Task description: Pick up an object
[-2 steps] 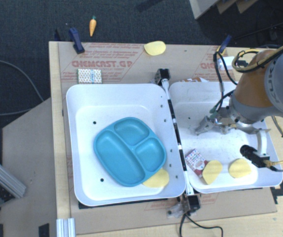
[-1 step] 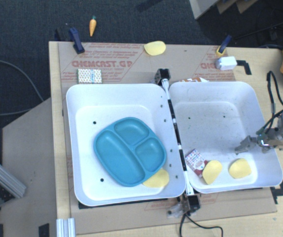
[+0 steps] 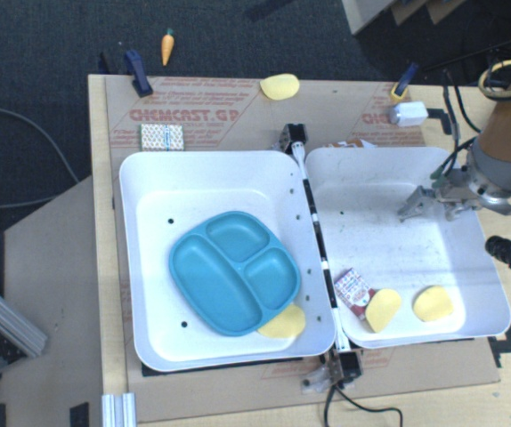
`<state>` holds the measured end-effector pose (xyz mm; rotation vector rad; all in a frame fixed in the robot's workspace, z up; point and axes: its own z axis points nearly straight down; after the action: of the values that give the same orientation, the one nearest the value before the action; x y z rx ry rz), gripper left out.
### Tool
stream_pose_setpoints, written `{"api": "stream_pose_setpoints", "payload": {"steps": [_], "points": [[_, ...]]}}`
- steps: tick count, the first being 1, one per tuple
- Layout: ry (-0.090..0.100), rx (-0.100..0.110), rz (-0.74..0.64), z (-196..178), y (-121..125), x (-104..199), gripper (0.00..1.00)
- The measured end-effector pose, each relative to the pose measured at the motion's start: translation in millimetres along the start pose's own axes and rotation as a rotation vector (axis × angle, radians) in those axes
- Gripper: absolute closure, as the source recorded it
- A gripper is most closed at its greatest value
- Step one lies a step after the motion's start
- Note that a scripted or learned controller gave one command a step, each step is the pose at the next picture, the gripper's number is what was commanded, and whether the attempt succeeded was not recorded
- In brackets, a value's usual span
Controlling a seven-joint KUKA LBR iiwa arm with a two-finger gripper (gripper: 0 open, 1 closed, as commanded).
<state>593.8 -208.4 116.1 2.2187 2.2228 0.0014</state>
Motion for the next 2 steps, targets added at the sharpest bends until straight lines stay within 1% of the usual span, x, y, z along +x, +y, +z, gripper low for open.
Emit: {"api": "stream_pose_setpoints", "payload": {"steps": [1, 2], "points": [[0.002, 0.003, 0.0, -31.3, -102.3, 89.0, 0.0], [-0.002, -0.001, 0.002, -111.0, -79.3, 38.0, 0.0]]}}
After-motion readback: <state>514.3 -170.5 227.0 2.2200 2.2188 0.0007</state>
